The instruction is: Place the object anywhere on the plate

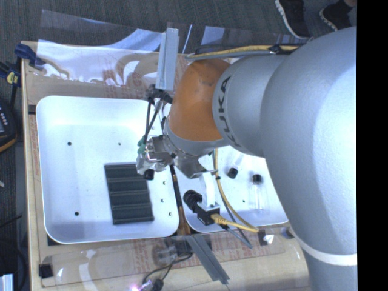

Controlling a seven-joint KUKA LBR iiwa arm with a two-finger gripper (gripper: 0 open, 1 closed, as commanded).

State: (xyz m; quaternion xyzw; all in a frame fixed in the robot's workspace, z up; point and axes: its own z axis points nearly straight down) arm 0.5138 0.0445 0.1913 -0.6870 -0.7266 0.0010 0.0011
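One dark plate (128, 193) near left bin (54, 162) front edge, claw (147, 164) just above

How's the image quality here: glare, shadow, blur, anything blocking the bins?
Camera view: even, soft light; the left bin is bright white with mild washout, and a soft shadow runs along its near wall. The dark ridged plate stays crisp. The arm looms large and slightly soft, covering most of the right bin. The gripper is small and cluttered.

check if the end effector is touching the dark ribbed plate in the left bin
Cannot tell. In the camera view the end effector sits over the plate's upper right corner, overlapping it from above, so neither contact nor a gap shows plainly.
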